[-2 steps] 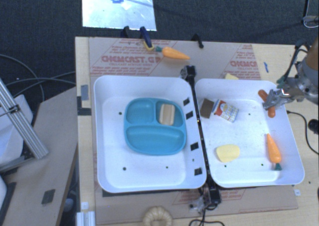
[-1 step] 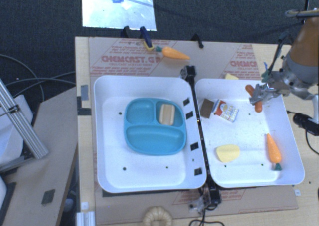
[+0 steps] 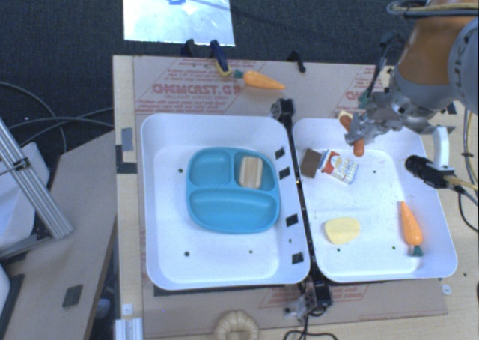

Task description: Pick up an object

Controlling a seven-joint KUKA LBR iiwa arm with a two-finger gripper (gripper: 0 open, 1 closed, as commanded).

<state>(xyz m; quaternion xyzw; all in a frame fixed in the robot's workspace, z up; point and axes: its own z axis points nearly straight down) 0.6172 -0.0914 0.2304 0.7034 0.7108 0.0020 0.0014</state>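
My gripper (image 3: pixel 358 135) hangs over the back of the right bin (image 3: pixel 434 260), near its far rim. A small orange piece (image 3: pixel 359 149) sticks out below the fingers, and its other end shows above them, so the fingers are shut on it. In the same bin lie a brown block (image 3: pixel 310 160), a red-and-white box (image 3: pixel 340 167), a flat yellow piece (image 3: pixel 341 231) and a carrot (image 3: pixel 409 226) by the right wall.
The left bin (image 3: pixel 168 256) holds a blue divided plate (image 3: pixel 224 207) with a tan slice (image 3: pixel 250 172) in one compartment. Another carrot (image 3: pixel 258 80) lies on the cardboard behind the bins. A black part (image 3: pixel 425 170) juts over the right bin's right side.
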